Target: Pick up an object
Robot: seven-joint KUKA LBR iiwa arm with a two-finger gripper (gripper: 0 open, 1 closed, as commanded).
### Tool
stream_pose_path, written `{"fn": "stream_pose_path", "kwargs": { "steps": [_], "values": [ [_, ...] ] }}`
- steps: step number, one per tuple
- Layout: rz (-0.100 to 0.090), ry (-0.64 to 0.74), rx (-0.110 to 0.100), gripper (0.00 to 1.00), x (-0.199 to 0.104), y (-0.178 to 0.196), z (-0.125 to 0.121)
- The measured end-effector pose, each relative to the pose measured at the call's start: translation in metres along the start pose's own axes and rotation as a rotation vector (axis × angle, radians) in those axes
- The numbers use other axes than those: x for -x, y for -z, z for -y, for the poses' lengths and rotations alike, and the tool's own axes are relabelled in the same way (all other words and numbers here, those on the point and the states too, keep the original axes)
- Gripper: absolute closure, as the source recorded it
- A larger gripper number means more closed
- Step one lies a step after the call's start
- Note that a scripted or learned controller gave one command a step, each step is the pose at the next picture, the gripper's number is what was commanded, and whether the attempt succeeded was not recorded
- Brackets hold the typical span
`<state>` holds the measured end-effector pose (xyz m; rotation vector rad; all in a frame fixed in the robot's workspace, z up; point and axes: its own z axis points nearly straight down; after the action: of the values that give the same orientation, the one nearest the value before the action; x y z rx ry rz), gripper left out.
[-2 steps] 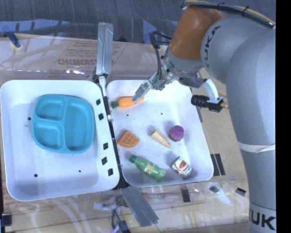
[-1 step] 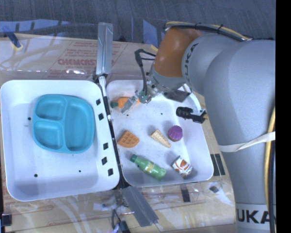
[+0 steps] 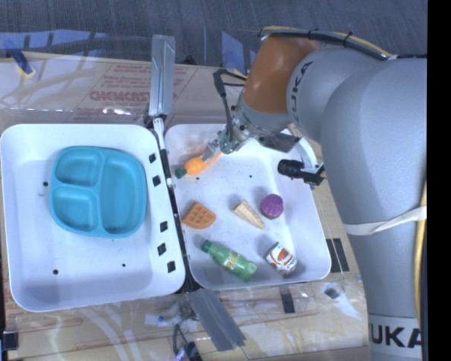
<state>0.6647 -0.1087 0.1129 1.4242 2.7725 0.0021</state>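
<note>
The right bin (image 3: 308, 239) holds an orange toy carrot (image 3: 196, 165) at its upper left, a waffle piece (image 3: 198, 216), an ice-cream cone (image 3: 249, 213), a purple ball (image 3: 271, 205), a green bottle (image 3: 230, 259) and a small can (image 3: 282, 259). My gripper (image 3: 224, 143) hangs low over the bin's upper part. Its tip sits right at the carrot's upper right end, close to or touching it. The grey arm and its orange band (image 3: 274, 70) hide the bin's upper right corner.
In the left bin (image 3: 22, 224) lies a blue divided plate (image 3: 99, 190). A row of black clips (image 3: 164, 201) marks the rim between the two bins. Taped cardboard (image 3: 98, 89) lies behind them.
</note>
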Motion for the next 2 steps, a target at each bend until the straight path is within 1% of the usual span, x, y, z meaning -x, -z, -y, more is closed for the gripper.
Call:
{"fn": "stream_pose_path", "kwargs": {
  "steps": [1,2],
  "values": [
    [0.001,-0.346,0.008,1.00,-0.0050,-0.0047,-0.0052],
    [-0.001,-0.348,0.002,0.00,-0.0055,-0.0085,-0.0026]
  ]
}}
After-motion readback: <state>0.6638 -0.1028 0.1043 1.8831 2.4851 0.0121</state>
